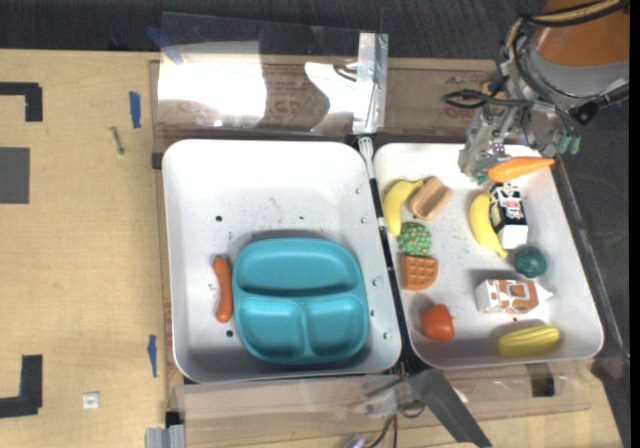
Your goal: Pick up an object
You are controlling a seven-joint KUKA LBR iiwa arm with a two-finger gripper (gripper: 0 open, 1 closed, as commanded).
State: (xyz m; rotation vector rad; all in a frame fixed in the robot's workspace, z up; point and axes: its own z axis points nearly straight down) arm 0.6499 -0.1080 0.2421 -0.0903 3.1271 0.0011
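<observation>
Camera view puts the gripper (492, 151) at the far edge of the right bin (585, 336), just beside the carrot (520, 167); you cannot tell its state. Treat the carrot as your likely target: probably light, rigid, smooth plastic, tapered, so it may squirt out. Take it across its thicker middle, clear of the banana (484, 224) nearer you.

Lab bench (70, 236), toy-filled white bins (190, 176)

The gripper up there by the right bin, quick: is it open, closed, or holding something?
Gripper: cannot be told from this view; it sits over the far edge of the right bin, beside the carrot.
</observation>
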